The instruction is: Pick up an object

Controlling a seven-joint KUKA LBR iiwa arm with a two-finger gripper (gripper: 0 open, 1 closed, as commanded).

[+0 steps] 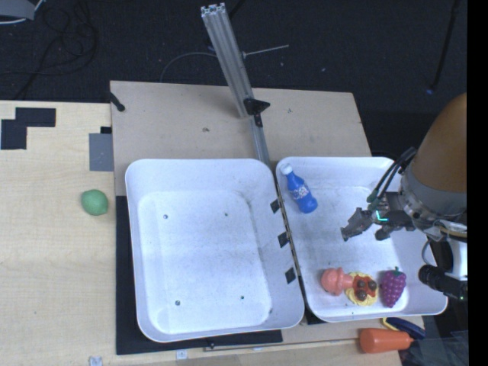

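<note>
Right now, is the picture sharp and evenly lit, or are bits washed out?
In the camera view, the white bins look bright and slightly washed out; the background above is dark; small toys like the grapes look soft; the arm's orange band blurs at the edge.

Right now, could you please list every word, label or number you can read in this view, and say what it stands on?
None can be read.
The blue bottle in the right bin has a pale label, too blurred to read.
The toys near that bin's front edge carry no print.
</note>
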